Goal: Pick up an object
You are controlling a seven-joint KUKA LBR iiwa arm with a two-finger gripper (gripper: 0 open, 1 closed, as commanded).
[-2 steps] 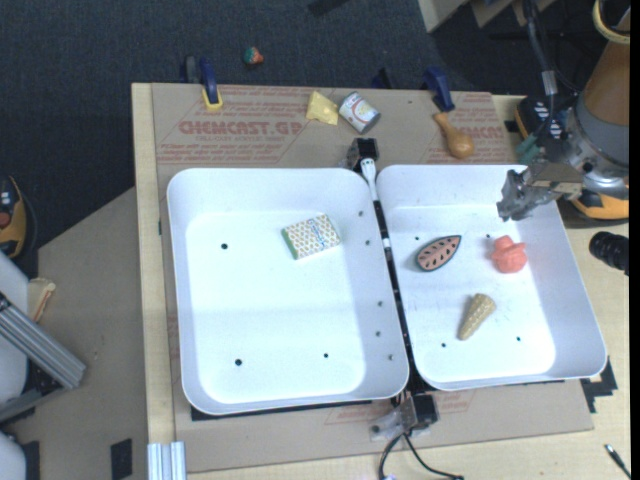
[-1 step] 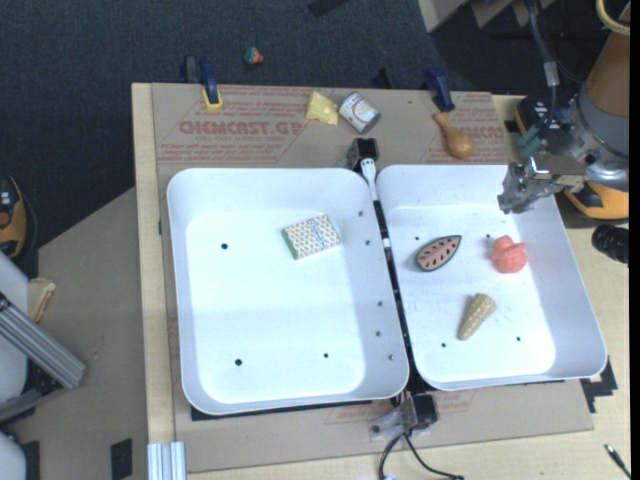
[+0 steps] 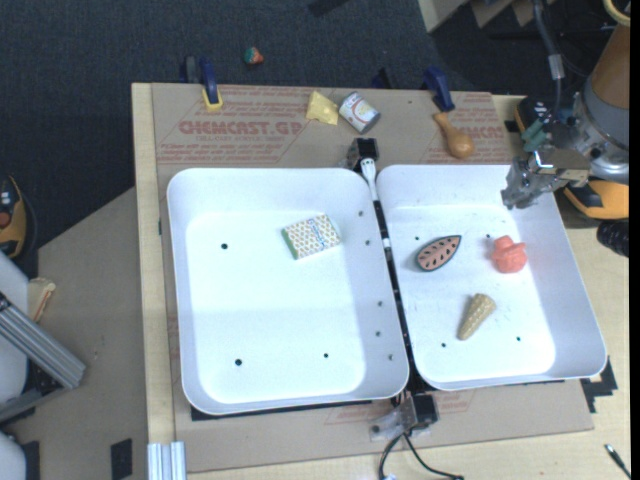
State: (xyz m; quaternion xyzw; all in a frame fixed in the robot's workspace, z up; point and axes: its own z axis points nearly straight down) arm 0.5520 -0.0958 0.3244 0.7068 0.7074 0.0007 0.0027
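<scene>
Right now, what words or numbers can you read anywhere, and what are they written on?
"CHEMCAST G.P" in red print, on the brown board under the bins, behind the left bin.
More red print on the board behind the right bin, near the wooden piece: too blurred to read.
The small patterned box in the left bin: print too small to read.
The little carton on the board: nothing readable.
</scene>
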